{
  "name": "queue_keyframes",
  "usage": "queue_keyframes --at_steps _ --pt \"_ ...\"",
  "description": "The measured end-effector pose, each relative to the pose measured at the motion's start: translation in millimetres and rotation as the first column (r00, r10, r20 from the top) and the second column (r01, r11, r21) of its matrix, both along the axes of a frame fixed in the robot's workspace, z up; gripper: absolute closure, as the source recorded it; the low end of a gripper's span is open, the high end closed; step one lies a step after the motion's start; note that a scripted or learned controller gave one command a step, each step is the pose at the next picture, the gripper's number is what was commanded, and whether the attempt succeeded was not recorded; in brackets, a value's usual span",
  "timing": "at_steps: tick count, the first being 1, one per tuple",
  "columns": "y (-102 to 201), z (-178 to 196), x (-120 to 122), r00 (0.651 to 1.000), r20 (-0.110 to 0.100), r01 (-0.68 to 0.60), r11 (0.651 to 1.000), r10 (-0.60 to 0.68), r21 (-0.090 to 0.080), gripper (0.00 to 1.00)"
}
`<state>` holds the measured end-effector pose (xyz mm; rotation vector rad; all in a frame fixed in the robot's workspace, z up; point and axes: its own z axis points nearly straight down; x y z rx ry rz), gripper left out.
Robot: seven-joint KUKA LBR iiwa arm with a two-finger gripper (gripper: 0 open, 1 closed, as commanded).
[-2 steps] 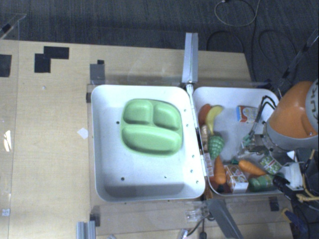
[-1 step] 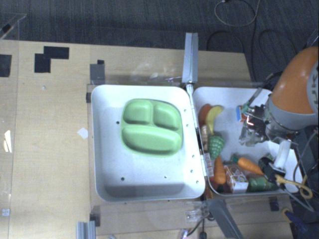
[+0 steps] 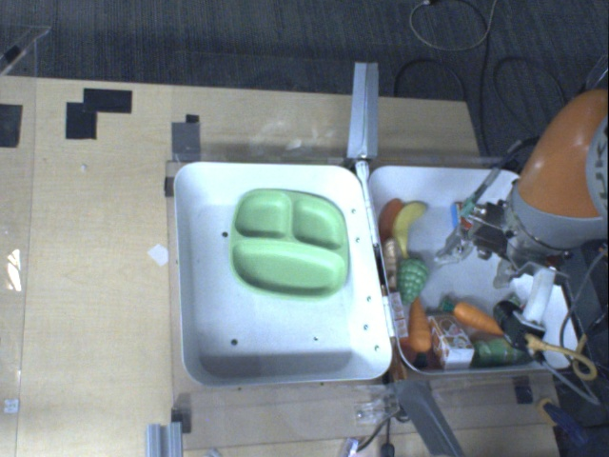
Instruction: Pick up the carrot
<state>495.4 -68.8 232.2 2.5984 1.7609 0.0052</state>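
Carrot (image 3: 479, 318) lay near the front of the right bin (image 3: 438, 173), beside a small carton (image 3: 451, 340). Gripper (image 3: 457, 248) hovered above the bin behind it, gripping nothing; finger state unclear.

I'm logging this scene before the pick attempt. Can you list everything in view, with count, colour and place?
Shallow plastic bins: two, white, side by side on the bench.
Divided plastic tray: one, light green, upside down in the left bin.
Toy carrot: one, orange with green top, right bin, near front.
Toy banana: one, yellow, right bin, back left.
Bumpy round toy: one, green, right bin, left side.
Small printed box: one, red and white, right bin, front.
Arm: one, grey with orange band, over the right bin.
Hand: one, metallic, above the right bin.
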Motion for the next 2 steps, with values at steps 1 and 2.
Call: queue_keyframes --at_steps 1,2 --pt "-13 -99 -8 0.994 -0.004 0.105 0.995 -0.105 0.001 0.0" --pt "2 -47 -7 1.0 0.0 0.01 1.0 -0.01 0.001 0.0"
